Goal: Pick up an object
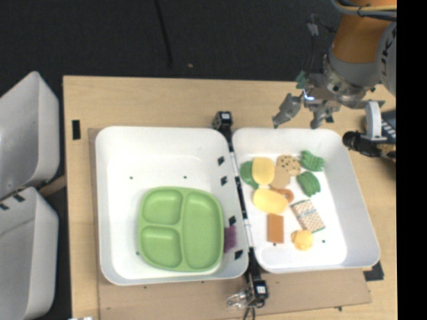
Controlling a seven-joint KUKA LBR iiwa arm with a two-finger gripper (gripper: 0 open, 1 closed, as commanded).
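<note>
We get ready to grab a toy

Close to us, the yellow ball (302,239) and other toys sit in the right bin (333,255). Farther back, our gripper (303,114) hangs spread wide, holding nothing. We should drop straight down over one toy standing apart.

You have two white bins on the bench: left bin (113,179), right bin (347,225).

Left bin: one green divided tray (181,229), three compartments. One small purple item (231,237) at its right edge, partly hidden; kind unclear.

Right bin, count nine loose pieces:
- Green, three: one at the left of the cluster (246,173), one at the far right (311,160), one just nearer than that (308,183).
- Yellow, three: far one (263,171), middle one (269,200), small near one (302,240).
- One tan speckled piece (286,167).
- One orange-brown strip (275,229).
- One patterned packet (307,216).

A reddish-brown bit (285,193) peeks out beside the middle yellow; you may count it as a tenth, cannot tell.
</note>
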